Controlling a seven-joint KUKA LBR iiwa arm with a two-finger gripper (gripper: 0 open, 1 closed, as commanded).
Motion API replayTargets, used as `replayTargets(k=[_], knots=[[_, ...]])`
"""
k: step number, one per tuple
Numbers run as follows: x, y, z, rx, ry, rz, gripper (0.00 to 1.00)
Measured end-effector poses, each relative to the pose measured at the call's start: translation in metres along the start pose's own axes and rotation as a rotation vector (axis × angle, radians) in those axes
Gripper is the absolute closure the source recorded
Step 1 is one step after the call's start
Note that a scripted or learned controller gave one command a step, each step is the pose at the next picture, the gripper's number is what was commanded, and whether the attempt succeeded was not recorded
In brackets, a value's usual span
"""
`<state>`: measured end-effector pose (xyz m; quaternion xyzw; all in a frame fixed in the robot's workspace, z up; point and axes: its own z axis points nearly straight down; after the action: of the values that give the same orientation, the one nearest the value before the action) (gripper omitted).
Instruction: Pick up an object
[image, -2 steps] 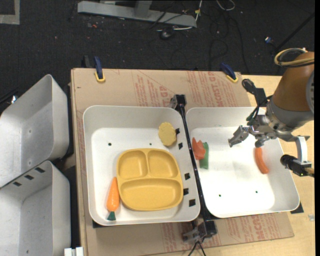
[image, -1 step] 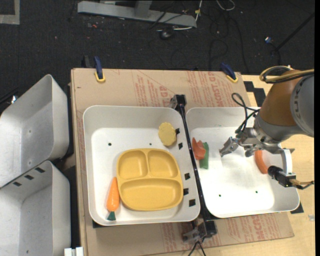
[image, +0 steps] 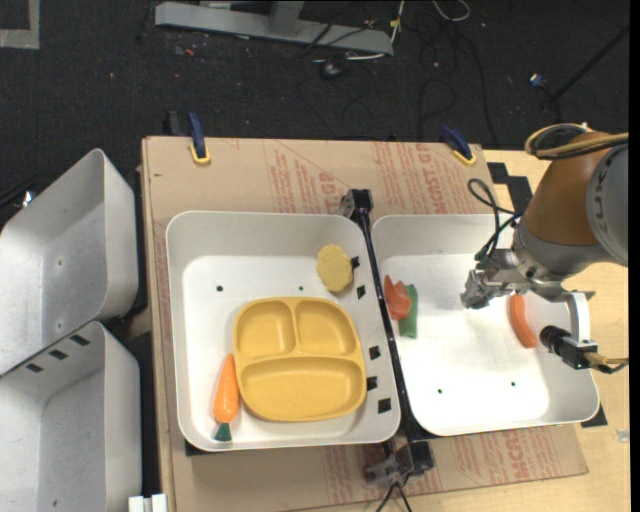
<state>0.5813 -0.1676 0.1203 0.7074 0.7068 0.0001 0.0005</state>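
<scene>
- The arm (image: 575, 205) reaches in from the right, its orange band above the wrist, over the right bin (image: 470, 415).
- The tool (image: 482, 292) hangs low over the upper middle of the right bin; how far it is open I cannot tell from this angle, and nothing can be seen in its grasp.
- An orange sausage-shaped piece (image: 521, 320) lies on the right bin's floor just beside the tool, on its right and a little lower.
- A red and green piece (image: 402, 302) lies against the right bin's left wall, apart from the tool.
- In the left bin (image: 190, 330) sits a yellow divided tray (image: 298, 358), filling most of the floor.
- A toy carrot (image: 226, 392) lies just left of the tray, its green end toward the bin's near corner.
- A round yellow biscuit-like piece (image: 334, 267) rests near the left bin's upper right corner, above the tray.
- Both bins stand side by side on a cardboard sheet (image: 290, 175) on the counter.
- Two more white bins (image: 60, 300) stand at the left, off the cardboard.
</scene>
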Motion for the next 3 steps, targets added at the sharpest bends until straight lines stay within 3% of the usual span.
replayTargets(k=[1,2,3], knots=[[0.006,0.009,-0.058,-0.005,-0.001,-0.004,1.0],[0.006,0.01,-0.087,-0.004,-0.001,-0.004,1.0],[0.057,0.004,-0.097,0.001,0.003,-0.008,1.0]])
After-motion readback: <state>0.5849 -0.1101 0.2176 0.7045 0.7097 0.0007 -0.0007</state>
